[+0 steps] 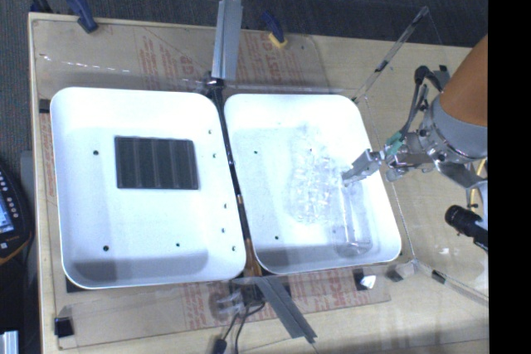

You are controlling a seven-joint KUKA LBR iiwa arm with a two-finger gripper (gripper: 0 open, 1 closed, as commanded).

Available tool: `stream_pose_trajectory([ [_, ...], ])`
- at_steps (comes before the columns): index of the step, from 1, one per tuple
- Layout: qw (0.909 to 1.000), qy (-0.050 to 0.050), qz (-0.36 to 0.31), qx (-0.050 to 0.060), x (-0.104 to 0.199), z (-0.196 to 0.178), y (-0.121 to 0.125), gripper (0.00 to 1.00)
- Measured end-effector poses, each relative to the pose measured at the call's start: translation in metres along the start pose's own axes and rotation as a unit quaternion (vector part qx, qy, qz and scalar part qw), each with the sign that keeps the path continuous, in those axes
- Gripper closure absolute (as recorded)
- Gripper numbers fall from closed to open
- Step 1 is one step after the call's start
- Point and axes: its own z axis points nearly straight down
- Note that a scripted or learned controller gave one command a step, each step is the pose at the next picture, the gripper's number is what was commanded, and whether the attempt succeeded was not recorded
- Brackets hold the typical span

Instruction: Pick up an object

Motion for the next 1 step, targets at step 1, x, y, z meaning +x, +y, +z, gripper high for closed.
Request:
stream_pose_trajectory([
  [1,0.9999,0.001,-0.017,0.000,0.0009,0.0067,0.0004,0.00],
])
